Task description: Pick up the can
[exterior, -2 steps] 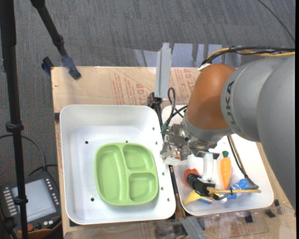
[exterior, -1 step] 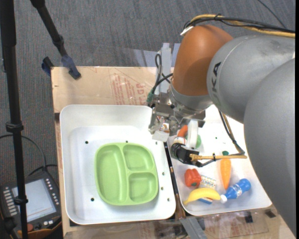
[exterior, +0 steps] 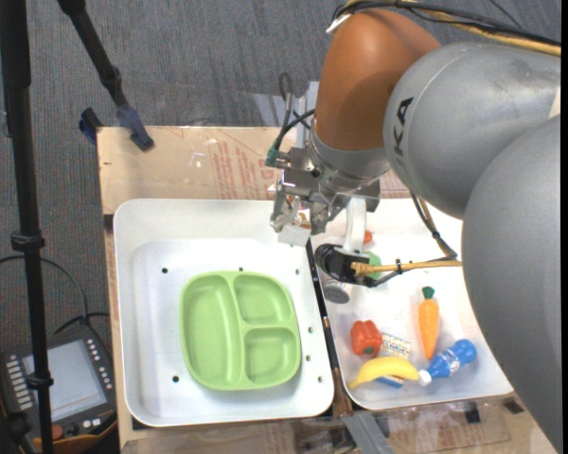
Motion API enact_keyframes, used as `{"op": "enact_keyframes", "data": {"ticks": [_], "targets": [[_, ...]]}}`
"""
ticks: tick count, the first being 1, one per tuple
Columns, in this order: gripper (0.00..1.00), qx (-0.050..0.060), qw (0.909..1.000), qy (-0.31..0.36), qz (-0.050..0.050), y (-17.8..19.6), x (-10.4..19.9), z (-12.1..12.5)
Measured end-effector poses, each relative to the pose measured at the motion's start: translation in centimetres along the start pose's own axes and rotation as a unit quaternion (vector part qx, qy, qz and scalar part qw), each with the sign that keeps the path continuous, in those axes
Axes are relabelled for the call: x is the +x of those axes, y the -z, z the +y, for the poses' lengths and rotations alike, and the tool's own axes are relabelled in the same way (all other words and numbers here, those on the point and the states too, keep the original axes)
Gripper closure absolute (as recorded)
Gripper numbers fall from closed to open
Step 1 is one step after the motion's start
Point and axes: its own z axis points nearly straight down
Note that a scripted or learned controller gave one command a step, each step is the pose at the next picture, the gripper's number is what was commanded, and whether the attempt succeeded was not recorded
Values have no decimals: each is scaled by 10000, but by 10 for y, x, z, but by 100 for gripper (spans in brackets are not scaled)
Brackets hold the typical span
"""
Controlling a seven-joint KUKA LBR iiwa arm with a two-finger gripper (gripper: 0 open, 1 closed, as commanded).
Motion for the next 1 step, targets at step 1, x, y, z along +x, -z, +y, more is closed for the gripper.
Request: {"op": "enact_keyframes", "data": {"ticks": [1], "targets": [[100,14,9997,-231,-5,-32,-19,-26]]}}
